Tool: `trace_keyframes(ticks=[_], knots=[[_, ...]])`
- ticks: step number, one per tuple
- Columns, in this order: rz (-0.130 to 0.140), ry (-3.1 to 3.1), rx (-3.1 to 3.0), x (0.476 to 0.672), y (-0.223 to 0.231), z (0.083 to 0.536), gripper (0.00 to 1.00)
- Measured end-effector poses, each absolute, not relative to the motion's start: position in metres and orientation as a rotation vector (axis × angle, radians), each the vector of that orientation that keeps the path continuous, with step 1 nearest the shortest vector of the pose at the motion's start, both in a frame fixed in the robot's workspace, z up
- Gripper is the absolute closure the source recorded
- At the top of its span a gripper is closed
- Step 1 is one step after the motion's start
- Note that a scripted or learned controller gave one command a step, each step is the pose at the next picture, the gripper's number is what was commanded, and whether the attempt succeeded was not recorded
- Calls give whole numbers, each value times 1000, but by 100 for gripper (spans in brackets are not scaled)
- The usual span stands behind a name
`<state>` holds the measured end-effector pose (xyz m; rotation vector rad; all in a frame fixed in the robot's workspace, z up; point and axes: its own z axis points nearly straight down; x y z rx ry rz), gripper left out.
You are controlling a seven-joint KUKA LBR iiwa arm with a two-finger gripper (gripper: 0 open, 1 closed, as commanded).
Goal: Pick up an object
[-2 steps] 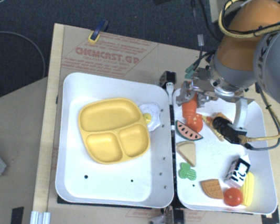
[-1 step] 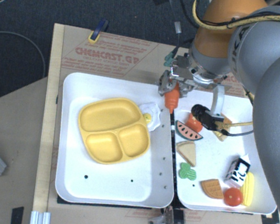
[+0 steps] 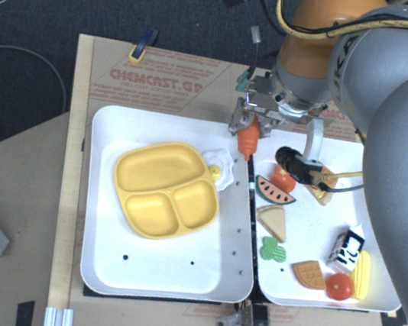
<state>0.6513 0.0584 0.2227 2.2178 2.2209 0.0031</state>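
The gripper (image 3: 247, 127) has its jaws clamped on a small orange carrot-shaped toy (image 3: 247, 144), which hangs under them above the shared rim of the left white bin (image 3: 97, 202) and the right white bin (image 3: 374, 303). Nearest the jaws on the left lie a white fried-egg toy (image 3: 217, 170) and a yellow three-section plastic plate (image 3: 164, 190). Nearest on the right lie a red watermelon-slice toy (image 3: 275, 192) and a tan bread wedge (image 3: 274, 223).

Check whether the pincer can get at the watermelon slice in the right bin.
Probably yes: the watermelon slice lies uncovered near the pincer, though a red piece touches its upper edge and an orange piece sits at the pincer's tip.
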Motion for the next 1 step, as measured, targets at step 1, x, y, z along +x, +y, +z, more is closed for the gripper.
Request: trace_keyframes(ticks=[1], knots=[[4, 2220, 2217, 661, 53, 234, 100]])
